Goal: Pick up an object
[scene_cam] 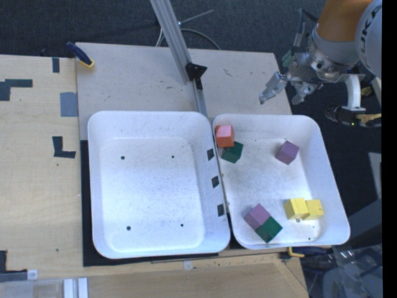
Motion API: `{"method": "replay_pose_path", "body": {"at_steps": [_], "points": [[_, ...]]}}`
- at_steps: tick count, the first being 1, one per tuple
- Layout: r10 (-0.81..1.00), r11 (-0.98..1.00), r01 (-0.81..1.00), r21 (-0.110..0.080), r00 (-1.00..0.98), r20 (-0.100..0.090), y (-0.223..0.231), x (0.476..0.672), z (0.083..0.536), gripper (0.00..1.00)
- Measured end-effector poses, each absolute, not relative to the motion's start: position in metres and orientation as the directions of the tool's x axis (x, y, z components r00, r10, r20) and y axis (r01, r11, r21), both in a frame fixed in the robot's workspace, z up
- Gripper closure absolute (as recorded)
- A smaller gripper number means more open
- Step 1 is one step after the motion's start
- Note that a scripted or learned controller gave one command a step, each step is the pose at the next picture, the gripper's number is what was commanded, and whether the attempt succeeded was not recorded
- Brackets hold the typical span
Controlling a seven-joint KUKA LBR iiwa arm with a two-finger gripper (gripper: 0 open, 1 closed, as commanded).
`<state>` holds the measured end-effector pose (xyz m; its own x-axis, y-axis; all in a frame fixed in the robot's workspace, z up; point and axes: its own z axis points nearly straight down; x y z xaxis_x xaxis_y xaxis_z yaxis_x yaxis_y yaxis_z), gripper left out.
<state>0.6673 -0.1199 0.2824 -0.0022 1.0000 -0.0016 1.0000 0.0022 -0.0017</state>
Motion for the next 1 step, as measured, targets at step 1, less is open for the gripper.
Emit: {"method": "replay_pose_path", "body": {"at_steps": [1], "points": [[1.0,-0.004,1.0,-0.007,0.004,-0.001,-0.1573,0.6085,0.2515,0.0]]}}
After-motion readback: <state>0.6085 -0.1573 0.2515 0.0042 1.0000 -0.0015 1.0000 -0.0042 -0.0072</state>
